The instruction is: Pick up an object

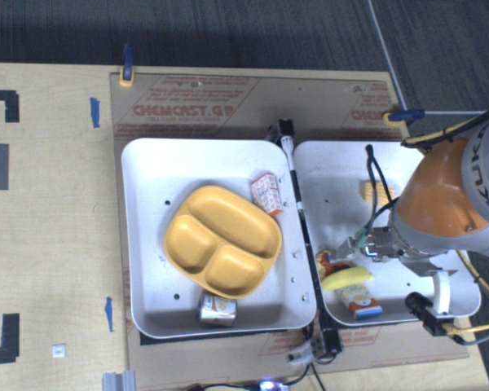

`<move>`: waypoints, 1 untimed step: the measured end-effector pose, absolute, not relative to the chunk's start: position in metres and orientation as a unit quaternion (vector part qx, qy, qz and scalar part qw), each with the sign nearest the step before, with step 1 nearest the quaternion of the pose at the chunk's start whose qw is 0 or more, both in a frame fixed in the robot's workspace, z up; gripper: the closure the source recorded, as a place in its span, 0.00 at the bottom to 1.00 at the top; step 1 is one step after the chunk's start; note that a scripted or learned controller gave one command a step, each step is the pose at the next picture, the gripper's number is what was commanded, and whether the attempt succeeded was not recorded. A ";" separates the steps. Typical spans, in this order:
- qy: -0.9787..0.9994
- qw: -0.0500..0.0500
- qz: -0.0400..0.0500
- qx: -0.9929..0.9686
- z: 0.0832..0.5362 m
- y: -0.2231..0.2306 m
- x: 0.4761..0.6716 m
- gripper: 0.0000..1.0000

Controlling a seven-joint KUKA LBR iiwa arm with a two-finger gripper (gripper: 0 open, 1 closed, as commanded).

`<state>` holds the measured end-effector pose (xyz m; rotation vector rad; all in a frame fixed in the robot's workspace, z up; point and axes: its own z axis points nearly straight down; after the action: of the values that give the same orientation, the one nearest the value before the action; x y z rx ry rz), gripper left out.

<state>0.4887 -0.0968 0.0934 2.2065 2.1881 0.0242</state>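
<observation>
hovering by the banana [346, 278], the gripper [360, 249] hid its grip state; light, probably smooth toy, best pinched mid-length.

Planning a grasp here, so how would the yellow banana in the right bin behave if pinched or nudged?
The banana looks smooth and curved, so it may slip or pivot when nudged. It seems a light plastic toy, probably stiff. It lies against a small carton and a red item, which could shift with it.

yellow divided tray [222, 239] in left bin [143, 218], banana [346, 278] in right bin [326, 165].
</observation>
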 end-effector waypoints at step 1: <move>0.704 0.017 0.008 0.710 0.093 -0.097 0.489 0.00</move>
<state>0.4886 -0.0972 0.0933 2.2064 2.1889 0.0247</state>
